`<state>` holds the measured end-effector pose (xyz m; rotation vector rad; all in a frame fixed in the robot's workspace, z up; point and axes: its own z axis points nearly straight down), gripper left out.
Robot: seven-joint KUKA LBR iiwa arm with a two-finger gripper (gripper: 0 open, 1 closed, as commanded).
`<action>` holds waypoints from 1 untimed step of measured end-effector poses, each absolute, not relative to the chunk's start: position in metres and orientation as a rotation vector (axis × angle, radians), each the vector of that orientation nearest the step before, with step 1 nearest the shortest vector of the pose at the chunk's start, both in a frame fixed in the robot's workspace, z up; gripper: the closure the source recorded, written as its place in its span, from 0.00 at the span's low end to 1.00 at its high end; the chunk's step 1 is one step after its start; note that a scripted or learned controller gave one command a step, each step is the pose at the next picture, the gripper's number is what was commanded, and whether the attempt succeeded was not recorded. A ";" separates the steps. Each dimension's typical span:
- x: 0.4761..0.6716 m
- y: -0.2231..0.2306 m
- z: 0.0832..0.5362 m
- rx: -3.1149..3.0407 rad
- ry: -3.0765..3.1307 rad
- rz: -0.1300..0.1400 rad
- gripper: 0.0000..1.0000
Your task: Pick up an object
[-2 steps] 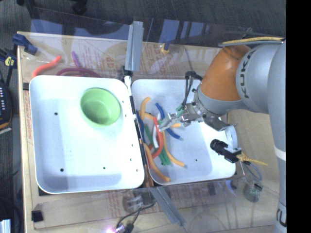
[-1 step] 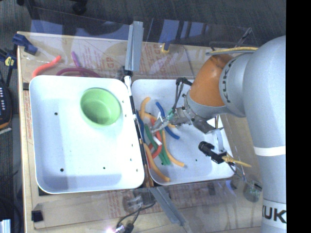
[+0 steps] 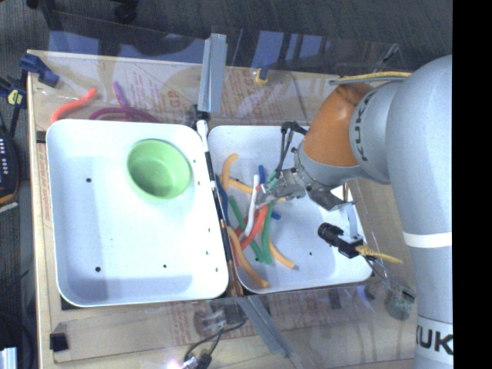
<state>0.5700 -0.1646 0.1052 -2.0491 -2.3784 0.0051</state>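
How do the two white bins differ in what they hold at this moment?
The left bin holds one green bowl, round and upright near its back. The right bin holds a heap of thin sticks, orange, green, red, blue and white, lying crossed toward its left side. The tool is over the right bin, not the left. Both bins are shallow and white.

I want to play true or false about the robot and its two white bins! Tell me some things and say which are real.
1. A green bowl sits in the left bin. True.
2. The colourful sticks are in the same bin as the bowl. False: they lie in the right bin.
3. The claw is over the right bin, just above the sticks. True.
4. The green bowl is tipped upside down. False: its open side faces up.
5. The arm has a blue band. False: the band is orange.
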 end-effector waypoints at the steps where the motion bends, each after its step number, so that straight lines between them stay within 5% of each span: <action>1: 0.610 -0.156 0.211 -1.844 -2.542 0.001 1.00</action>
